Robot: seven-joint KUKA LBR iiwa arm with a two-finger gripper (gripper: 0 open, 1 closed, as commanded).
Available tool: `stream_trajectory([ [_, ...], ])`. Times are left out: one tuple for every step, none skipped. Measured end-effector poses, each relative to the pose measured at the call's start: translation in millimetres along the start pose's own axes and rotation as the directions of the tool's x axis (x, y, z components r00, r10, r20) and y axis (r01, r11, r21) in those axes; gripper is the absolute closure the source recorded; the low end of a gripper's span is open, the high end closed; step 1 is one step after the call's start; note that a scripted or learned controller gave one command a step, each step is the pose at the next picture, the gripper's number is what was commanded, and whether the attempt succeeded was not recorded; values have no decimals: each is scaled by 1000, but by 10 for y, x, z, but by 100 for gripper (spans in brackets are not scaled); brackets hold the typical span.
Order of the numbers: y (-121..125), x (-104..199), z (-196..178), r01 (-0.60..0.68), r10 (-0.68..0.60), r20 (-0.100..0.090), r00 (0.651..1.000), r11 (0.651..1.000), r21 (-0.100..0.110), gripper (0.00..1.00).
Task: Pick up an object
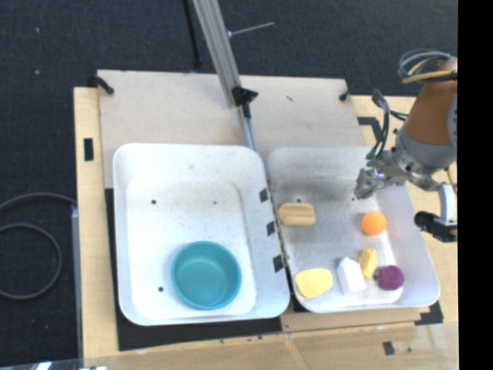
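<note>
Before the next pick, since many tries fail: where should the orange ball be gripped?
Grip the orange ball across its middle, coming straight down. It is round, so any axis works, and it lies apart from the yellow piece below it. The gripper hangs just above-left.

The gripper point(368, 182) hangs over the right bin point(323, 168), above an orange ball point(373, 223); a tan block point(296, 214) lies left; the left bin point(154, 168) holds a blue bowl point(206, 274).
</note>
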State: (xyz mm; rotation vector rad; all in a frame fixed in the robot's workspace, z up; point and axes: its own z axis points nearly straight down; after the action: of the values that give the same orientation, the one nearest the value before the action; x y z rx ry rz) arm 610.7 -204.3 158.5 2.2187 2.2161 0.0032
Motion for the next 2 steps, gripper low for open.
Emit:
stream_trajectory([
  [78,-68,-477,3,-3,1,1000,1000,-2,100],
  [89,-85,-742,4,-4,0,1000,1000,1,100],
])
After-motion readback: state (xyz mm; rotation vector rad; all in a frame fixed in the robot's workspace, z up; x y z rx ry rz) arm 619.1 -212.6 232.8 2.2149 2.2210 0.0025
